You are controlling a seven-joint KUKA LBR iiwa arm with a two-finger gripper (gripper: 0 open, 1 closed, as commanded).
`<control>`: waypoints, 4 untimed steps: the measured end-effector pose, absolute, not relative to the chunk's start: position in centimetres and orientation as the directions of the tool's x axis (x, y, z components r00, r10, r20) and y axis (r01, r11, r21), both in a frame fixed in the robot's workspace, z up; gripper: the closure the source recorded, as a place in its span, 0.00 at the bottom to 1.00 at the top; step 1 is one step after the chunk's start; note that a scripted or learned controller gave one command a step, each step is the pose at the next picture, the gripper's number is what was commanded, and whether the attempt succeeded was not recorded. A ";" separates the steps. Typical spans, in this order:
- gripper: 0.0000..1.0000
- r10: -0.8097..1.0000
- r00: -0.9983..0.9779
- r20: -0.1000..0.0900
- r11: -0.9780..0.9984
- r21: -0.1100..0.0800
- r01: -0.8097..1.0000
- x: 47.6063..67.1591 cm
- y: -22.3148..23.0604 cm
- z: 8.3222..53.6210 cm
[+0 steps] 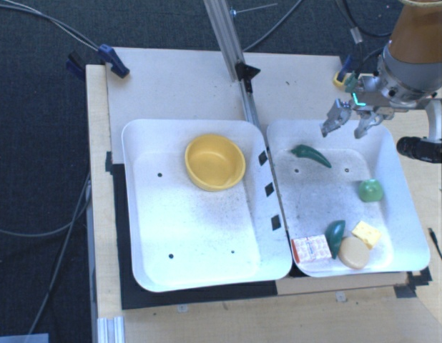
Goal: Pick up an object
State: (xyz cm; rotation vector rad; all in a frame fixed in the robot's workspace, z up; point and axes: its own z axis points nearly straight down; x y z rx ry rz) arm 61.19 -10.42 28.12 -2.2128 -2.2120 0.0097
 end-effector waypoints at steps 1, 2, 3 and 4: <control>0.00 1.000 0.000 0.004 0.000 -0.007 1.000 61.3 -10.4 28.4; 0.00 1.000 0.001 0.004 -0.001 -0.016 1.000 61.1 -10.3 24.2; 0.00 1.000 0.001 0.005 -0.001 -0.016 1.000 60.0 -10.3 18.6; 0.00 1.000 0.001 0.006 -0.001 -0.018 1.000 60.0 -10.1 12.1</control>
